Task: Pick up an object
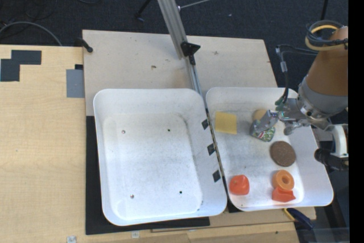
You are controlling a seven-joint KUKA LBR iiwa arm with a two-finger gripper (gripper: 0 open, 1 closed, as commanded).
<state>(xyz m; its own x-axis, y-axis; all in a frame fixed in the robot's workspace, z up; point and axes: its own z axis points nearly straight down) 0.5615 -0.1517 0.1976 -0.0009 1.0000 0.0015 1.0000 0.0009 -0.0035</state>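
Reached into the right-hand white bin (318, 190) from the right of the frame, end effector (272, 120) low over a small crumpled greenish-silver wrapper object (263, 132).

Could not tell whether end effector clenched or released, nor whether anything was gripped. Wrapper object lay at centre right of the frame, touching or just below the tool tip, beside a small tan rounded lump (260, 115). Judged light, crushable and slippery; best pinched across its bunched middle. Also in that bin: yellow square sponge-like block (226, 122) at upper left, brown flat disc (282, 153) in the middle, red-orange cup-shaped piece (239, 184) and orange ring on a red base (283, 185) along the lower edge. Left-hand white bin (148, 156) on the tabletop (131, 65) alongside.
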